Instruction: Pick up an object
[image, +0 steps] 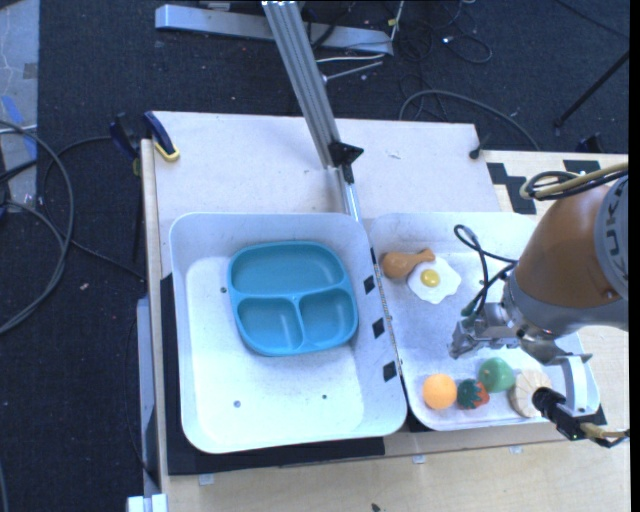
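Observation:
In the right bin (405, 300) lie a toy fried egg (434, 279), a brown drumstick (406, 262), an orange ball (438, 391), a small red piece (472, 395), a green round piece (495, 375) and a pale round piece (523, 398). My gripper (483, 338) hangs low over that bin, just above the green piece and right of the egg. Nothing shows between its fingers.
The left bin (200, 330) holds a blue divided plate (294, 297). A slanted metal pole (310, 85) rises from the bench's far side between the bins. Cables lie on the dark floor around the bench.

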